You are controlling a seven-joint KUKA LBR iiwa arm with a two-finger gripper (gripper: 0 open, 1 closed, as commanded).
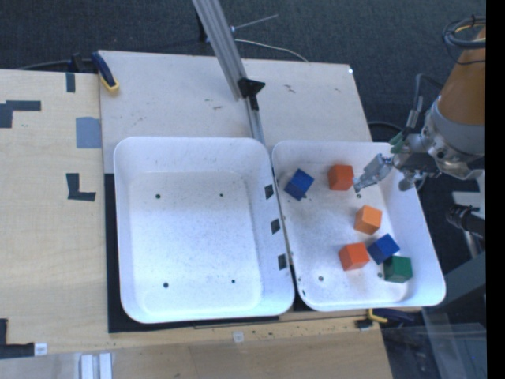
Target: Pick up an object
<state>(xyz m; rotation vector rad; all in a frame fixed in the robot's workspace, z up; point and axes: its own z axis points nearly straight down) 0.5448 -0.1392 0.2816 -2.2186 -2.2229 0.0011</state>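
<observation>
From the overhead camera, the grey two-finger hand (369,177) hovers over the right shallow white bin (422,226), just beside the small orange cube (341,177). I cannot tell whether it is clenched or released. No cube looks lifted; grasping and raising remain.

Six blocks (357,218) lie in the right bin (426,290); left bin (130,235) beside it
</observation>
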